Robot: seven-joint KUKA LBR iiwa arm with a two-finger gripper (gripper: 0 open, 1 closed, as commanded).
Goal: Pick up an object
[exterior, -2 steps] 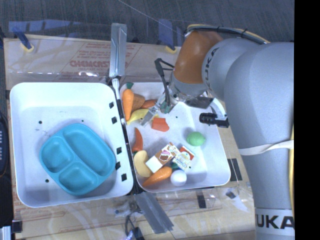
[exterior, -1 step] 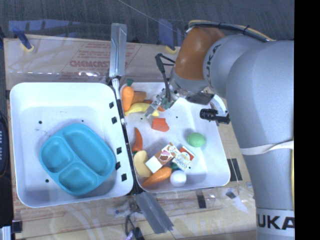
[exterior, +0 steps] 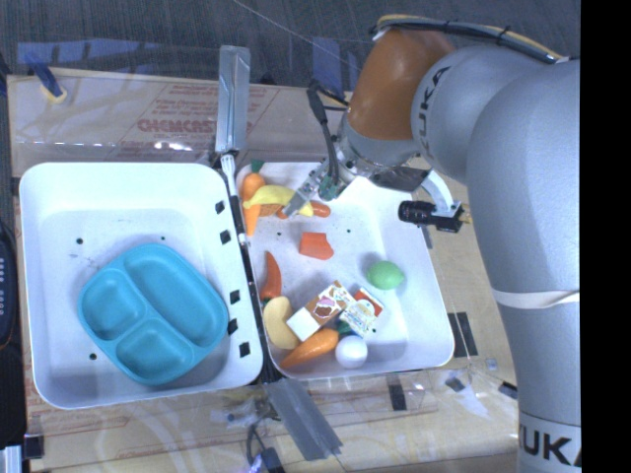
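Observation:
My gripper (exterior: pixel 308 195) is low in the back left part of the right bin (exterior: pixel 426 264). Its tip is right at a yellow toy (exterior: pixel 274 197), which lies beside an orange carrot (exterior: pixel 253 185). A small red piece (exterior: pixel 319 209) sits just to the right of the tip. The arm's wrist hides how the gripper meets the yellow toy. Nothing is visibly lifted.
Also in the right bin are an orange-red wedge (exterior: pixel 315 245), a green lime (exterior: pixel 385 275), a red chili (exterior: pixel 271 275), two small cartons (exterior: pixel 345 309), a pale yellow piece (exterior: pixel 279 321), a carrot (exterior: pixel 310 348) and a white egg (exterior: pixel 351 352). The left bin (exterior: pixel 59 195) holds a blue divided plate (exterior: pixel 153 310).

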